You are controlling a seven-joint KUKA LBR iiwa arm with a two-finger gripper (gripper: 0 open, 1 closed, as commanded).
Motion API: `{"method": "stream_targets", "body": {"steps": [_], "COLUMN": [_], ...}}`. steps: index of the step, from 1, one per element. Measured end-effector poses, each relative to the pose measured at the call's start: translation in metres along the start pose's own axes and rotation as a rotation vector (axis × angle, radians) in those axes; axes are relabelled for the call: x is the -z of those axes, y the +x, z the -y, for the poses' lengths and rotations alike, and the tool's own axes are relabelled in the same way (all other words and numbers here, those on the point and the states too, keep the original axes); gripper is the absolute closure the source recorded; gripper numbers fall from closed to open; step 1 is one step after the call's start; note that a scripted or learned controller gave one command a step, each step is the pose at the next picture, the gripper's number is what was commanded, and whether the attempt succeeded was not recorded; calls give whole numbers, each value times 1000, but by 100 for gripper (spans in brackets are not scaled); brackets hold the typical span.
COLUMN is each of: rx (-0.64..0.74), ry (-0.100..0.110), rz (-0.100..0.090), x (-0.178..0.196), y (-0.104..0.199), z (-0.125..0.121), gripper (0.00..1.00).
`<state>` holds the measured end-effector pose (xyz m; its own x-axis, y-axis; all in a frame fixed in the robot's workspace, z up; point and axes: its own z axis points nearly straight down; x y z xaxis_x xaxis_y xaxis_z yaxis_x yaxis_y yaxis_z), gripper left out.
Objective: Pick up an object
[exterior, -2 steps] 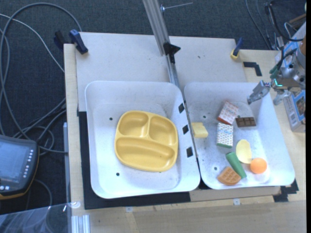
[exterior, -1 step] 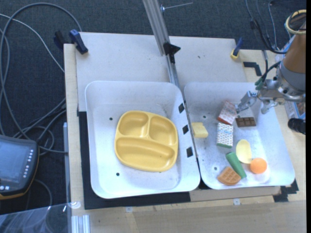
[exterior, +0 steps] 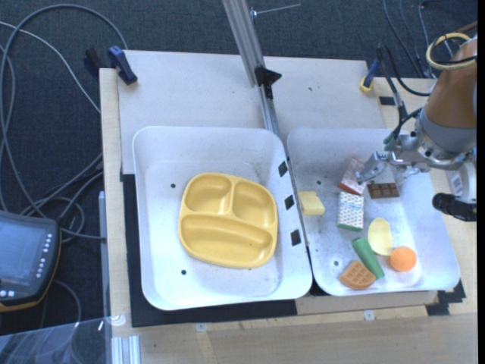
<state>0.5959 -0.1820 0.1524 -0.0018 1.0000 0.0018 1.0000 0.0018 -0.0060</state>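
My gripper [exterior: 373, 170] hangs low over the far part of the right bin [exterior: 432, 226], coming in from the right under the grey and orange arm. It is right beside a red and white packet [exterior: 351, 177] and just above a brown chocolate bar [exterior: 383, 190]. Whether it touches either one is unclear. Nothing is visibly held. Nearer the front lie a green and white box [exterior: 350, 211], a yellow block [exterior: 311, 202], a pale yellow fruit [exterior: 380, 236], a green cucumber [exterior: 367, 258], an orange [exterior: 403, 258] and a waffle [exterior: 357, 275].
The left bin [exterior: 155, 173] holds a yellow divided plate [exterior: 227, 220]. A metal pole [exterior: 246, 29] slants down to the ridge between the bins. Cables lie on the dark floor at the left, near a hand-held screen [exterior: 23, 264].
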Motion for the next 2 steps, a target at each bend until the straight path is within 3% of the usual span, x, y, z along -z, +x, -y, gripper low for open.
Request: {"method": "stream_targets", "body": {"steps": [1,2], "rx": [-2,0], "ry": [1,-8], "rz": [0,1], "x": [-48,-33], "y": [-4,-4], "z": [9,6], "gripper": [0,100]}}
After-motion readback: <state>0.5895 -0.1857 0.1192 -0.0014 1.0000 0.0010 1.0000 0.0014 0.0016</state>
